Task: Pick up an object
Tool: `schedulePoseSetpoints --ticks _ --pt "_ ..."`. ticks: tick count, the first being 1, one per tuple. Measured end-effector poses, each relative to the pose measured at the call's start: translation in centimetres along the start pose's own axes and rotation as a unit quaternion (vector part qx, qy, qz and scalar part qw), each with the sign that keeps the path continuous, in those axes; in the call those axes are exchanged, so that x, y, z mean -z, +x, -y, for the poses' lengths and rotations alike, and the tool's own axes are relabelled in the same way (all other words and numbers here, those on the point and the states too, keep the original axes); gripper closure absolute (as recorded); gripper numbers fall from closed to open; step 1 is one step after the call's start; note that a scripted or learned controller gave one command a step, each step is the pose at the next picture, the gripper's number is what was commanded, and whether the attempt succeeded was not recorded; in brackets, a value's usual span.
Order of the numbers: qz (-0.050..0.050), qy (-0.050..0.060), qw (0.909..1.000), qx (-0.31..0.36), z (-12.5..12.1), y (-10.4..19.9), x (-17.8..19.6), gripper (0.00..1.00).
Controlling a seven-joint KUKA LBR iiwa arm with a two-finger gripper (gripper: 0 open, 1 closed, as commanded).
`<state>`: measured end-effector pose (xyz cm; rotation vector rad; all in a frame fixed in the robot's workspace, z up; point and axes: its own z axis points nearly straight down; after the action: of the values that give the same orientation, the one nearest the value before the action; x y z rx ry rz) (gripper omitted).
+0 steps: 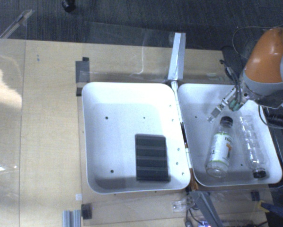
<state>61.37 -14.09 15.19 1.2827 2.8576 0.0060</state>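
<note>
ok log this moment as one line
gripper above right bin | near labelled bottle cap | clear bottle beside | black block left bin

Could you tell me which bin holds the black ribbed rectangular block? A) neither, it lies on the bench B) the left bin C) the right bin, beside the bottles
B: the black ribbed rectangular block lies on the floor of the left white bin, while the two bottles are in the right one.

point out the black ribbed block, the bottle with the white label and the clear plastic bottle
black ribbed rectangular block [152, 157], camera view, middle of its top
bottle with the white label [220, 148], camera view, on the label
clear plastic bottle [251, 143], camera view, mid-body
</note>
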Motion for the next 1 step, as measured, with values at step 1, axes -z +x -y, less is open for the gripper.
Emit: schedulePoseSetpoints --ticks 1 --pt "0.001 0.0 0.9999 -0.017 2.03 -5.22 -6.38 0.0"
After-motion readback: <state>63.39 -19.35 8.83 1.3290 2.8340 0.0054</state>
